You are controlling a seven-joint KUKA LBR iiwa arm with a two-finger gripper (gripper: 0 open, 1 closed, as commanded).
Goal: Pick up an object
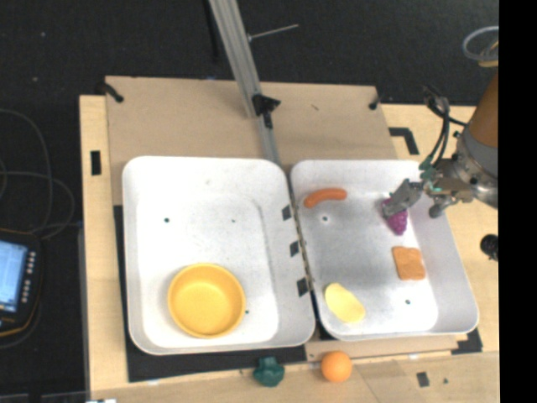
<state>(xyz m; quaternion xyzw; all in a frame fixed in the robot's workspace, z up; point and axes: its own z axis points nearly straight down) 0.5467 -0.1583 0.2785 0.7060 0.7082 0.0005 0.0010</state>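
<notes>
**Over the purple piece in the right bin**

At the right of the frame, above the upper right part of the right bin (453, 250), my gripper (404, 201) hangs over a small purple object (397, 220). One grey finger slants down to the purple piece's top; whether it touches I cannot tell. Whether my jaws are spread or closed I cannot tell either, since the view looks down on them at a slant, so I claim no hold.

The purple piece lies on the bin floor near the back wall, which I judge is why I come at it from above rather than from the side. Just below it in the frame rests an orange block (409, 263), near but apart. A red-orange sausage shape (325, 196) lies toward the upper left of this bin, and a pale yellow lump (344, 302) sits at its lower left, both well apart from me.

The left bin (151, 183) holds a yellow bowl (206, 299) at its lower part. On the bench in front of the bins sit an orange ball (336, 366) and a small green thing (268, 372).

The pick, I judge, is not yet made.
</notes>
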